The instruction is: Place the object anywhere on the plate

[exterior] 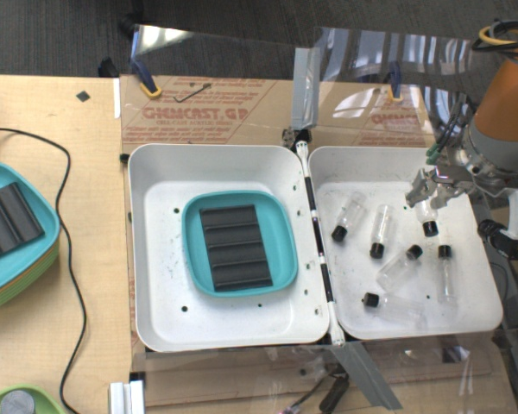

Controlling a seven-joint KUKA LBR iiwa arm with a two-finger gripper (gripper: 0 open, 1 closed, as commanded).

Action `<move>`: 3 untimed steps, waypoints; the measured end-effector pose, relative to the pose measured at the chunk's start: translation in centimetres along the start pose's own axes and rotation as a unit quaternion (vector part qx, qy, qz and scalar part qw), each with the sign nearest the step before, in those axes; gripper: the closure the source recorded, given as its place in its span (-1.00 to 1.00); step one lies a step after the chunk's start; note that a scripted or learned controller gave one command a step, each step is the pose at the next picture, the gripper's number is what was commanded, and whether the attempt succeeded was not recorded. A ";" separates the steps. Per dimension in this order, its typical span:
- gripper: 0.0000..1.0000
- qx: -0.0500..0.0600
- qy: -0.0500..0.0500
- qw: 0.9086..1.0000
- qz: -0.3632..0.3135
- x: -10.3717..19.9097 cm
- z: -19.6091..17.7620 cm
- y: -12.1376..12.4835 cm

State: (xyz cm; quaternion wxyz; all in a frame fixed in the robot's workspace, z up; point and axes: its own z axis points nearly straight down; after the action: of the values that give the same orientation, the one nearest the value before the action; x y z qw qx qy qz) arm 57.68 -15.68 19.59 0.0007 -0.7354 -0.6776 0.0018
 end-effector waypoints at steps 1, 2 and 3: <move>1.00 0.000 0.001 0.999 -0.050 9.5 0.5 -2.5; 1.00 0.000 0.000 0.999 -0.051 14.2 0.5 -5.1; 1.00 0.000 0.000 0.987 -0.158 19.8 0.3 -5.1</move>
State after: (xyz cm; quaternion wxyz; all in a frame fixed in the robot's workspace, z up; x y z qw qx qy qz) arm 54.20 4.47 19.31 0.0009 -0.6190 -0.7854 0.0017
